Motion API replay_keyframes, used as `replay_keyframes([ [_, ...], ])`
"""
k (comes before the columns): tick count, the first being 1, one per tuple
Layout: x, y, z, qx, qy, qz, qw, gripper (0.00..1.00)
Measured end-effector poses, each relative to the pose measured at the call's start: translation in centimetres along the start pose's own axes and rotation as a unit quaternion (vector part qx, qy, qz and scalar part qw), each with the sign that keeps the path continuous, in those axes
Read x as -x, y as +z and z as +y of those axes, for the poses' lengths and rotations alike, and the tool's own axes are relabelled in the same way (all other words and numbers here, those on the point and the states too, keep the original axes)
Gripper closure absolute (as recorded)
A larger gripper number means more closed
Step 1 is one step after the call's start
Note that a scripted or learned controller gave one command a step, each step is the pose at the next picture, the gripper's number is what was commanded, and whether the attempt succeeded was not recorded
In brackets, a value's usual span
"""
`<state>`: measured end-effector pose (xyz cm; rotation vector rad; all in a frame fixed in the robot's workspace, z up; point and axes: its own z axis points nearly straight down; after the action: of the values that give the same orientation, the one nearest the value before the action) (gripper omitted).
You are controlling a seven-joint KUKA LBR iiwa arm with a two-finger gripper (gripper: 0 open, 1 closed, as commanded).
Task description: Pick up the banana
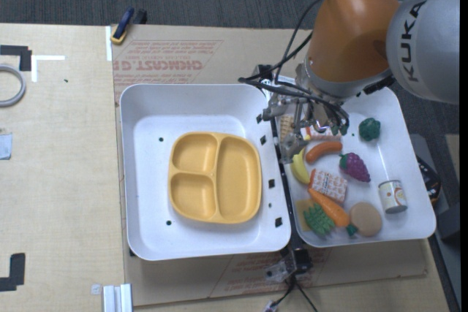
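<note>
Orange plastic carrot (330, 207) lies nearest you in the right white bin (414, 157); beyond it, the yellow plastic banana (300, 167) rests beside the sausage (324, 150). Farther, the gripper (311, 120) hangs above; you cannot tell its fingers' state.

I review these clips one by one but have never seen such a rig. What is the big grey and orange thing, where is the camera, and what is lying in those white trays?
That is a robot arm, filmed from one fixed camera above the bench, looking down at a slant. Its hand hangs over the right bin's left end, close above the banana. Around the banana lie toy foods: a sausage, grapes, a carrot, broccoli and a small can. The left bin holds a yellow divided plate. Nothing visibly sits in the hand.
</note>
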<state>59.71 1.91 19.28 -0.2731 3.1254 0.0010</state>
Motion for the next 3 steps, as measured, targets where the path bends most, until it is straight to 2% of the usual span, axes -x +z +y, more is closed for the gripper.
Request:
replay_keyframes([
  [1, -4.2, 0.0, -1.8, 0.000, 0.002, 0.001, 1.0000, 0.00],
  [2, -5.0, 0.0, -0.6, 0.000, -0.042, 0.001, 0.9991, 0.00],
  [3, -4.7, 0.0, -0.5, 0.000, -0.154, 0.000, 0.9881, 0.00],
])
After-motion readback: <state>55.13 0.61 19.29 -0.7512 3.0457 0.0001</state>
